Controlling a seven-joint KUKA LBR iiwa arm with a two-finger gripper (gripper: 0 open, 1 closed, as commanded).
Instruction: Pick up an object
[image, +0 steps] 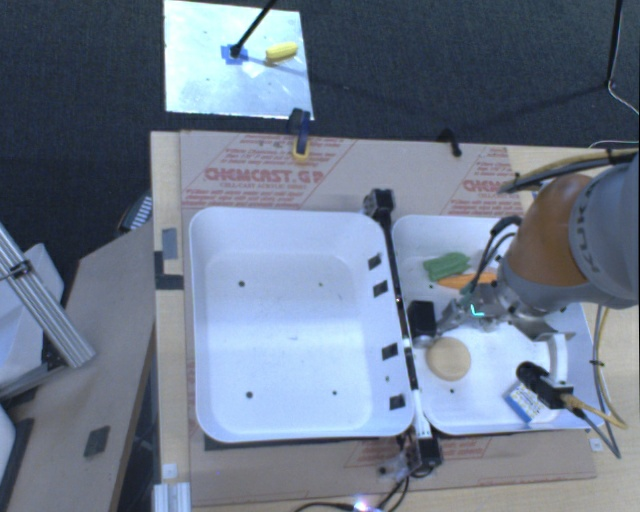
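One gripper (478, 312) low in the right bin (480, 400), near its middle, cyan glow at the tip. Spread or pressed together: cannot tell from this angle; pinching anything or not, likewise unclear.

Just beyond the tip, an orange thing (462, 282), long and thin, one end hidden under the gripper; touching or apart, cannot tell. Behind that, toward the far wall, a green thing (445, 265), flat and oblong, right beside the orange one. To picture-left of the gripper, a black thing (421, 318), small and blocky, close to the bin's left wall. Nearer the camera, a tan disc (449, 358), round, just below and left of the tip, near the black thing but apart from it. Toward the near right corner, a blue-and-white thing (520, 403), small and flat, partly covered by robot hardware; kind unclear.

Above the gripper, the grey arm (605, 250) with its orange band (555, 225), stretched in from the right over the bin's right side.

Rim to rim with the right bin, on picture-left, the left bin (290, 320), white and shallow, black clips (380, 290) along the shared edge. Under both, a brown board (260, 172) printed in red letters. At the board's far edge, a blue-and-yellow clamp (299, 135). Beyond it, on dark floor (450, 60), a metal sheet (200, 75) bearing a yellow thing (282, 51) and a small blue thing (235, 54). Well off to picture-left, a tilted metal rail (40, 310).
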